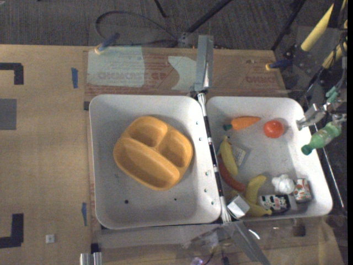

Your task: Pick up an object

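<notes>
My gripper (311,118) sits at the right edge of the right bin (287,106), over its rim. A green bottle (322,137) lies slantwise just below it, across the bin's right rim, its darker end pointing down-left; it is close against the gripper, and whether it is held cannot be made out. In the right bin lie a carrot (244,122), a red tomato (273,128), two bananas (228,157) (254,187), a red chili (230,180), a dark milk carton (274,202), a white lump (283,184) and a small red-and-white box (301,190).
The left bin (105,203) holds an orange divided plate (153,152). A small white packet (238,207) lies at the right bin's front left corner. Stands, clamps and cables crowd the area beyond the right bin's far right corner.
</notes>
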Available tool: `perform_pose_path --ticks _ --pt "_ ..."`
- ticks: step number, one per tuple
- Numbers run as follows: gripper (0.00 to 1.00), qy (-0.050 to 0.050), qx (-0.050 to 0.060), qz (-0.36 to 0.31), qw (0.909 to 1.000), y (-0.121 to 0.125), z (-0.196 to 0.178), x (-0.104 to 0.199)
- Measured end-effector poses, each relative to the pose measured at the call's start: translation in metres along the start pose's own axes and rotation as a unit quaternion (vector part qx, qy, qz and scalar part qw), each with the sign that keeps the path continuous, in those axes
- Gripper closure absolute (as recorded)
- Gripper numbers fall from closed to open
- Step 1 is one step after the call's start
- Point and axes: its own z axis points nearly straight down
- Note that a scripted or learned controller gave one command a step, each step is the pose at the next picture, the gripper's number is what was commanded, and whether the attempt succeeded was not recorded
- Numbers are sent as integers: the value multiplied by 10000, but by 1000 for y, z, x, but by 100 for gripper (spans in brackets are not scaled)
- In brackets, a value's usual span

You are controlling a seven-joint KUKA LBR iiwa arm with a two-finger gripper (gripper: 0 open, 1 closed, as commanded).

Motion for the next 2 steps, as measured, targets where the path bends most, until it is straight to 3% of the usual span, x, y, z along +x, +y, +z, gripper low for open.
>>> perform_pose_path --ticks 1,2 --pt "0 4 9 303 9995 -34 139 51" --pt "0 -50 -91 -1010 9948 -37 184 42"
